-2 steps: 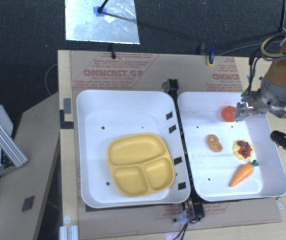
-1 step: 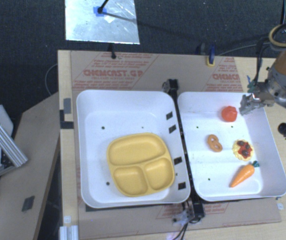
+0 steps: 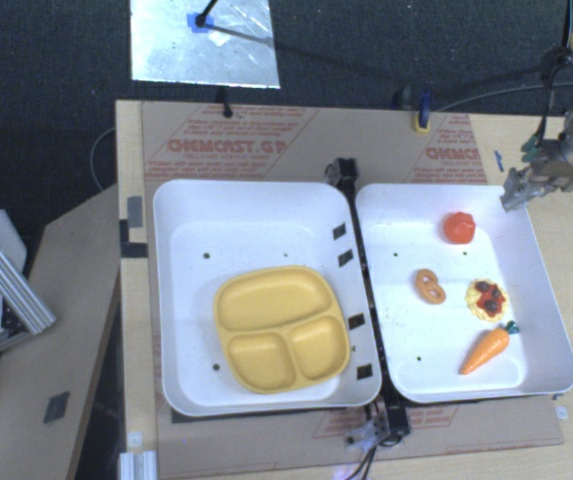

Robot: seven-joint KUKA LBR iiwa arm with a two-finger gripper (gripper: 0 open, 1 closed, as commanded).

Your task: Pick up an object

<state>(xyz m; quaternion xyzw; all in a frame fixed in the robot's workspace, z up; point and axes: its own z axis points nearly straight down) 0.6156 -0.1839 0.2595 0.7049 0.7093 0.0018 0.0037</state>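
The right white bin holds a red tomato-like ball at the back, a small brown pretzel in the middle, a round pizza-like piece to its right, and an orange carrot near the front. My gripper hangs at the bin's far right corner, above its rim and to the right of the red ball. It is small and side-on, and nothing shows in it.
The left white bin holds a yellow three-compartment tray. A black clip strip joins the two bins. A shiny metal sheet lies beyond the bench. Cables run along the back right.
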